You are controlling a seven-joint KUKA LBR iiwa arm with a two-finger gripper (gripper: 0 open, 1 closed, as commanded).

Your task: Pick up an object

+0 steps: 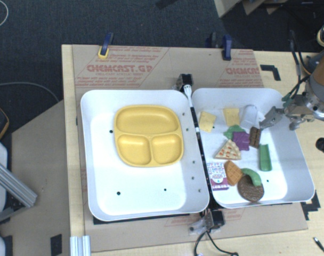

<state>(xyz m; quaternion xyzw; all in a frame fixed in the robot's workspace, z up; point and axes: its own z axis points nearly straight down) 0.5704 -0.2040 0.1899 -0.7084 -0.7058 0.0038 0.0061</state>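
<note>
left bin: white, shallow, rounded corners. holds one yellow tray, three compartments, one long at the far side and two smaller at the near side, lying flat toward the bin's far half.

right bin: white, same form, touching the left bin along the middle seam. contents, left to right:
- pale yellow block, near the far left corner.
- small carton with pink and purple print, against the left wall; its lettering is too small to read.
- pizza slice, triangular, tan with red spots, just above the carton.
- waffle piece, orange-brown, touching the carton's right side.
- yellow square, at the far side.
- purple block, with a green piece touching its far edge.
- clear cup, faint, beside the yellow square.
- brown round, at the near side, with a green curved piece over its far edge.
- brown bar, upright, just right of the purple block.
- green stick, lying lengthwise, right of centre.

gripper: enters from the right, over the bin's far right part, its tip just right of the clear cup and just above the brown bar. nothing shows between its fingers; their spread cannot be told.

bench board: brown, printed "chemcast gp" in red beyond the left bin, and again, partly hidden, beyond the right bin.
</note>
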